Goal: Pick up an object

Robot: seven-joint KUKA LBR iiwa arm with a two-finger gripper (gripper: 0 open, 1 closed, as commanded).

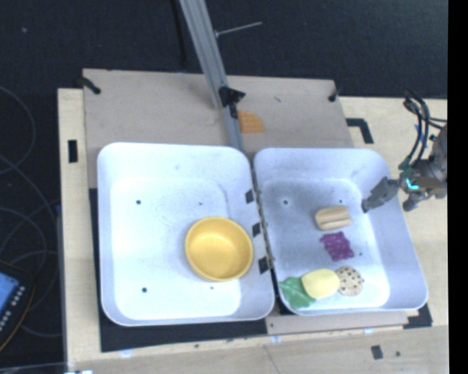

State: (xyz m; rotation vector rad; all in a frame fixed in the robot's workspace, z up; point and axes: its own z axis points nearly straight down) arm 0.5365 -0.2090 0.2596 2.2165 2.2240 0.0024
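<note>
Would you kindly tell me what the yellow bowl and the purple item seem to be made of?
The yellow bowl looks like smooth moulded plastic with a matte, even colour. The purple item has a lumpy, bumpy outline, perhaps rubber or plastic toy grapes; it is too small to tell for sure.

Light is even and fairly bright across the bench (312, 114), and both white bins glare, the left bin (140, 232) nearly washed out along its near edge. The floor beyond stays almost black. Shadows are faint, with a soft grey patch inside the right bin (296, 179). The whole picture is slightly soft and grainy.
</note>
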